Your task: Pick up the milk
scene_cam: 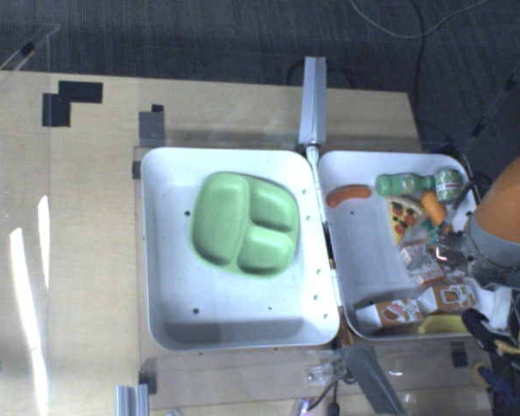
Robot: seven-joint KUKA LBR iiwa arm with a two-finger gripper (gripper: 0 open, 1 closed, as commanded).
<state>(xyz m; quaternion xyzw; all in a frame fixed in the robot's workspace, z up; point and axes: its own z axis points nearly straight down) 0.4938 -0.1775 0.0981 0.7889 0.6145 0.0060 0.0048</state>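
Milk: a brown-and-white carton (451, 298) is seen lying in the near right part of the right bin, just beside the arm's wrist; it is taken to be the milk, though its label cannot be read.
Neighbours of the milk: a second flat carton (397, 311) lies to its left along the bin's near wall, and a yellow banana-like piece (442, 324) is set just below it at the near rim.
Gripper: the wrist end (448, 251) is placed low over the clutter just above the milk; whether it is released or clenched cannot be told, and nothing is seen held.
Arm: the grey body with its orange band (511, 204) is reached in from the right.
Other items in the right bin: a green bottle (404, 184), a small can (448, 183), an orange carrot-like piece (433, 207), a pizza slice (403, 216) and a red sausage (348, 195) are gathered along the far side.
Right bin: white wall (336, 258).
Left bin: white (160, 258), with a green divided plate (244, 223) lying in its middle.
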